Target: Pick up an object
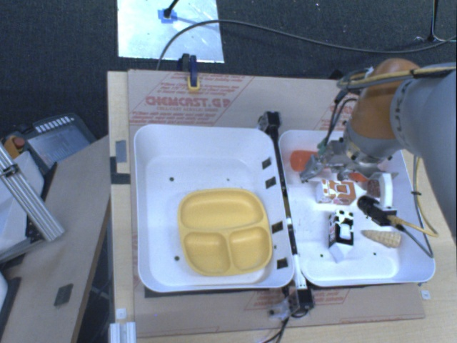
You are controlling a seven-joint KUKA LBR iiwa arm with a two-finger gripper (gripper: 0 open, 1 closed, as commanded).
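aluminium rail [28, 202] lies on the side table at the far left, well apart from the bins. next comes the left bin [164, 156], white and shallow, and in its front half sits a yellow divided tray [225, 231] with one long compartment at the back and two smaller ones at the front. a black strip runs between the two bins.

the right bin [378, 263] holds the loose objects. at its back left corner lies an orange piece [298, 159]. the gripper [318, 164] is low over that spot, just beside the orange piece, with a white box printed in orange [337, 190] right in front of it. whether the gripper is spread or pressed together cannot be told from this angle, and nothing can be seen pinched in it. whether it touches the orange piece is also unclear.

nearer the front of the same bin stands a small black-and-white carton [343, 229], and to its right lies a tan cone [382, 238] on its side, tip pointing left. the grey arm [425, 113], orange above the wrist, comes in from the right over the bin's back edge.
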